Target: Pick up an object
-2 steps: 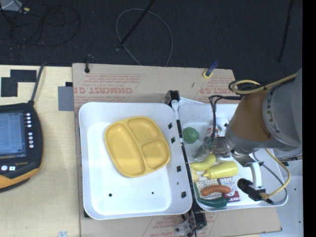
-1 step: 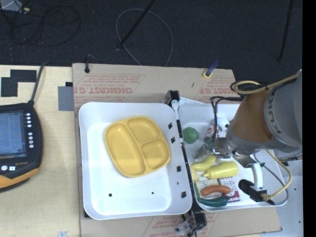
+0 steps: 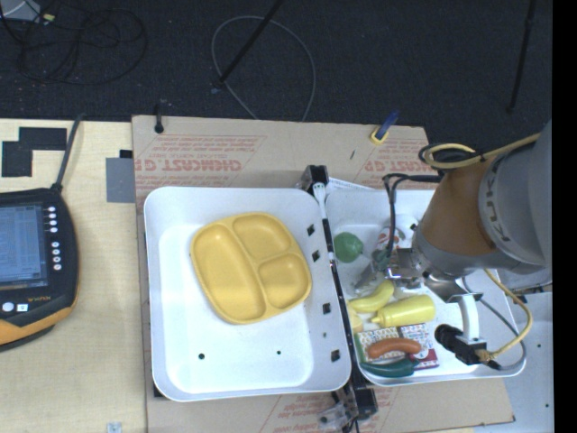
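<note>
Yellow catches your eye first: a yellow divided plate [image 3: 251, 267] lies flat in the upper half of the left bin [image 3: 234, 359], its three compartments facing up and its outline turned a little askew. White bin floor shows all around it.

Look to the right bin [image 3: 361, 210], at centre right of the frame, for the loose things you could pick. They crowd its left side, next to the wall it shares with the other bin. A green ball [image 3: 348, 245] sits highest, near that bin's upper left corner. Below it lies a banana [image 3: 370, 301], and just beside the banana, to its right, a yellow bottle [image 3: 407, 311] lies on its side. Lower still, a red sausage [image 3: 394, 345] rests on a red-and-white packet [image 3: 425, 359], with a dark green piece [image 3: 395, 366] at the bin's lower edge.

The arm [image 3: 514, 215] comes in from the right edge of the frame, with its orange band [image 3: 455, 219] over the upper part of that bin. The gripper [image 3: 386, 267] is low between the green ball and the banana, close to both. From this angle you cannot tell whether it is spread, pressed together, or pinching anything.

Both bins stand on brown cardboard [image 3: 234, 152]. At the left edge of the frame, a handheld pendant [image 3: 27, 260] lies on the pale bench [image 3: 90, 368].
</note>
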Controlling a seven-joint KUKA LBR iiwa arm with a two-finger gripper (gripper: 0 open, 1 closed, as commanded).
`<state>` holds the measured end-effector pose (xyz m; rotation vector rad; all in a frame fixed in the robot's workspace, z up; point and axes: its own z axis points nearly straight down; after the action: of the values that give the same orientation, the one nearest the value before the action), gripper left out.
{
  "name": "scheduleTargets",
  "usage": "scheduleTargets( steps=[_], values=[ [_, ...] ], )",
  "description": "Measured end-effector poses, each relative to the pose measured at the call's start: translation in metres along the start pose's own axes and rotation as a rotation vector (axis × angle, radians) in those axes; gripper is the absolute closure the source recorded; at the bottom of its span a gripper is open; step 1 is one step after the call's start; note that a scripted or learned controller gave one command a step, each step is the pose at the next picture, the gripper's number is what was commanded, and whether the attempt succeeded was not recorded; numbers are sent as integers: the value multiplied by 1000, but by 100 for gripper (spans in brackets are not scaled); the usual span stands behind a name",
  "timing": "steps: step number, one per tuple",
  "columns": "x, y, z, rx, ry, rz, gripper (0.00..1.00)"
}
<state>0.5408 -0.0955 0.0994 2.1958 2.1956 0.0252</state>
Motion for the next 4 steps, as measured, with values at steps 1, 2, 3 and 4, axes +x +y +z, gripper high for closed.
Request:
scheduleTargets(
  steps=[1,2,3,4],
  values=[
    [-1,4,1,8,3,1,0],
    [-8,6,-11,1,-10,7,100],
    [-8,4,-9,6,-9,8,0],
    [-5,-19,12,38,15,0,0]
  ],
)
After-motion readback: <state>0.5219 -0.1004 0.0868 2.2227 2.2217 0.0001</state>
